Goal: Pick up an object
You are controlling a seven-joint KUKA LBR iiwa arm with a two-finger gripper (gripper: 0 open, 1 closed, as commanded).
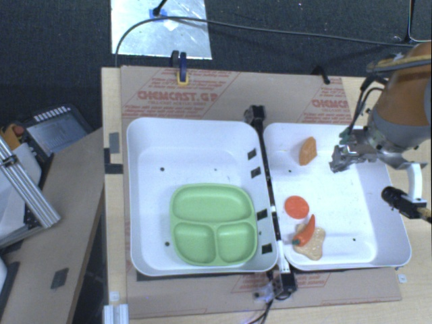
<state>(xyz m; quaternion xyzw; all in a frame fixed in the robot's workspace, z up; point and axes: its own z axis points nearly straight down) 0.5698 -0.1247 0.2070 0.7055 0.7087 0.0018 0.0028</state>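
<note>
Orange bread-like piece [308,150] lies near the right bin's [388,248] far edge, not yet lifted; the tool [339,159] hovers just beside it, its opening impossible to tell

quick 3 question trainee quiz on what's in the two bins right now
1. True or false: the green divided tray sits in the left bin.
2. Which item in the right bin lies nearest the gripper: A) the orange oval piece, B) the red round piece, C) the carrot?
3. Fill in: the carrot rests on a ____ piece.

Key: 1 true; 2 A; 3 tan
</note>
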